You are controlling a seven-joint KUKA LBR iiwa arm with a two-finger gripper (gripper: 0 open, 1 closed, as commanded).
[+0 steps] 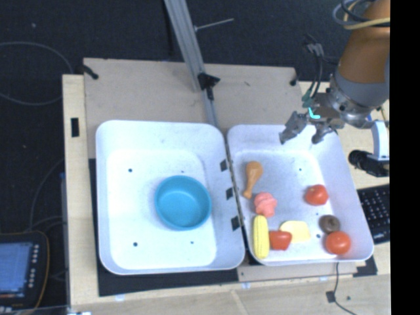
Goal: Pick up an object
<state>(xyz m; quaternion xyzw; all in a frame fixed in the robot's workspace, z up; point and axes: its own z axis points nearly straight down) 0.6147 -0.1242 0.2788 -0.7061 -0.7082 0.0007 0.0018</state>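
**A:** Where's your gripper (307, 131)?

**B:** Above the right bin's (287, 258) far edge, fingers apart, holding nothing.

**A:** And the drumstick (251, 176)?

**B:** Below-left of it, near that bin's left wall, lying lengthwise away from you.

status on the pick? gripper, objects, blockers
Gripper open, above right bin's far edge, holding nothing. Small toy foods, including orange drumstick and red tomato, untouched. Round blue bowl in left bin. No obstruction visible.
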